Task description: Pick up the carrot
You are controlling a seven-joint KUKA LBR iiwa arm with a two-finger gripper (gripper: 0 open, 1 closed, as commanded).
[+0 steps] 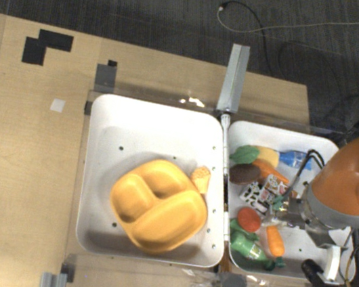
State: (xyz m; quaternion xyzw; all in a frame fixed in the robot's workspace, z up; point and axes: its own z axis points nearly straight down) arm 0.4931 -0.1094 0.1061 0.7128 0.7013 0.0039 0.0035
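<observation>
Orange carrot (275, 241) lies in the right bin (294, 273), just below the gripper (286, 210); finger state cannot be determined.

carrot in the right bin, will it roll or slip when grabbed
The carrot looks short, tapered and smooth, so it may slip or pivot between fingers. It probably rolls easily. It seems rigid and light, like the toy food beside it.

Both bins (94, 159) are white. The left one holds a yellow sectioned dish (158, 204). The carrot (275, 241) is orange, the round piece (249, 219) at its ten o'clock red, the bottle (250, 249) green. The tabletop (17, 166) is pale wood.
</observation>
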